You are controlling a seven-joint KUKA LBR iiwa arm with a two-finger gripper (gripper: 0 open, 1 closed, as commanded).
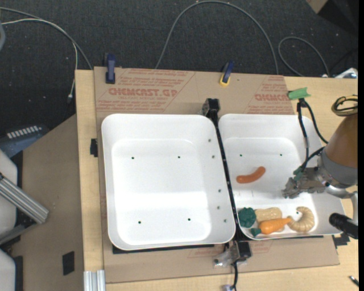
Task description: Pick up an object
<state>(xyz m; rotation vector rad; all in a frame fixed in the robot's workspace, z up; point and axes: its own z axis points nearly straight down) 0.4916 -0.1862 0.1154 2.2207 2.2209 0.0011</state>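
Overhead, cardboard-covered bench, dark carpet, cables

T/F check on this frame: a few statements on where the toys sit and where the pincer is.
1. The orange sausage-shaped toy lies in the right bin. True.
2. The green toy sits in the left bin. False: it sits in the right bin, near that bin's front left corner.
3. The pincer is over the right bin. True.
4. The pincer holds the sausage-shaped toy. False: the toy lies apart from it on the bin floor.
5. The carrot-like orange toy lies beside the tan curled toy. True.
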